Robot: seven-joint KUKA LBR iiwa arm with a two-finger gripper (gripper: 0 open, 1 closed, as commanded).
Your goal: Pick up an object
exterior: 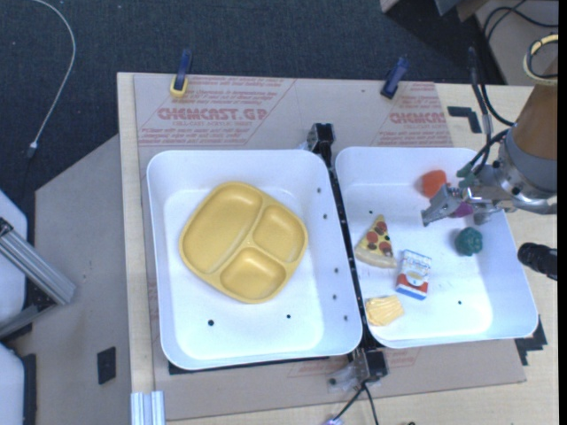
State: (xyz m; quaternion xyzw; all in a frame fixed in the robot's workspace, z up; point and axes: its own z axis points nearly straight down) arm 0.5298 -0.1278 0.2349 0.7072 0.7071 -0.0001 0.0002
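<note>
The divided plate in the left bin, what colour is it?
Yellow plate, in the camera view.

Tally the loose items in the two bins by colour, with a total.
Yellow: 2, the divided plate and the small yellow piece
Orange: 1, the orange ball
Green: 1, the green ball
Multicoloured: 2, the pizza slice and the small carton
Total: 6

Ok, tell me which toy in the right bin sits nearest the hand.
The orange ball, just up-left of the hand. The green ball lies somewhat further; the pizza slice lies well left.
</note>
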